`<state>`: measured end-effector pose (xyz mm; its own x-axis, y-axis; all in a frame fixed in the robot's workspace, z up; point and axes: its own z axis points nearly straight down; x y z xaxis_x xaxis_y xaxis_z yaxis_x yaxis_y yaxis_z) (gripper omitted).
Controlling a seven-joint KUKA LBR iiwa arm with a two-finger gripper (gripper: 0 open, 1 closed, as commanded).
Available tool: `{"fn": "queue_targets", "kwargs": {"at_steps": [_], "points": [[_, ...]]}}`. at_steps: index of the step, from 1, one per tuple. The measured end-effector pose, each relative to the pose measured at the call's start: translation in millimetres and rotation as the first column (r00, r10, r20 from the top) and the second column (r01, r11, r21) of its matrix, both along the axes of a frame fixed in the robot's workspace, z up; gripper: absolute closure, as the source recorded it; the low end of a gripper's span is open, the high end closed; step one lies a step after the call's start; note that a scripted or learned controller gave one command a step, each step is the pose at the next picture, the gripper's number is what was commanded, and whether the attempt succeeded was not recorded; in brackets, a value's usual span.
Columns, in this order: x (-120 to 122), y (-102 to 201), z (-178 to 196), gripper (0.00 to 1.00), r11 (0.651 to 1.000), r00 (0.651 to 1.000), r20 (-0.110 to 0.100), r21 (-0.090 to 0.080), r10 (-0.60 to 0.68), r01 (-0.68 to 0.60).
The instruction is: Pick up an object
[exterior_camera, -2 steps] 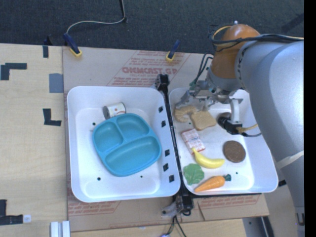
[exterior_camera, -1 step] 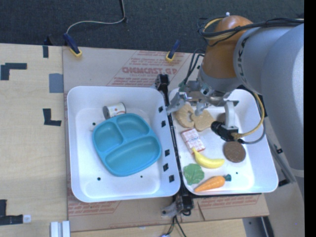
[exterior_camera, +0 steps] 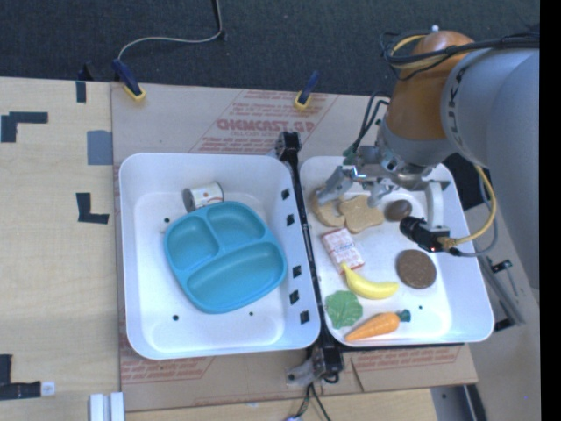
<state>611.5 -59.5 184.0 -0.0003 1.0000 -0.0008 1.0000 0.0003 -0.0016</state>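
Bread slices [exterior_camera: 348, 211] lie at the back of the right bin [exterior_camera: 465, 318], just under the gripper [exterior_camera: 355, 182]; they look light, soft and easily torn, best pinched gently across an edge. The gripper hangs low over them, its grip too unclear to judge. Beside them sit a packet [exterior_camera: 343, 250], banana [exterior_camera: 369, 284], cookie [exterior_camera: 416, 269], lettuce [exterior_camera: 343, 308] and carrot [exterior_camera: 374, 325]; the left bin [exterior_camera: 140, 261] holds a blue plate [exterior_camera: 225, 254] and a small can [exterior_camera: 202, 196].

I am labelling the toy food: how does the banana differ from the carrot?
The banana is yellow and curved; the carrot is orange, straight and tapered, with a green top. The banana lies nearer the middle of the right bin; the carrot lies by its front edge. Both rest flat, apart from the gripper.
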Motion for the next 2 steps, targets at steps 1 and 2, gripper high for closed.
{"fn": "queue_targets", "kwargs": {"at_steps": [1, 2], "points": [[-62.9, 1.1, -0.1, 0.0, 1.0, 1.0, 0.0, 0.0, 0.0, 0.0], [-103.4, -8.5, -0.1, 0.0, 1.0, 1.0, 0.0, 0.001, 0.0, 0.0]]}}
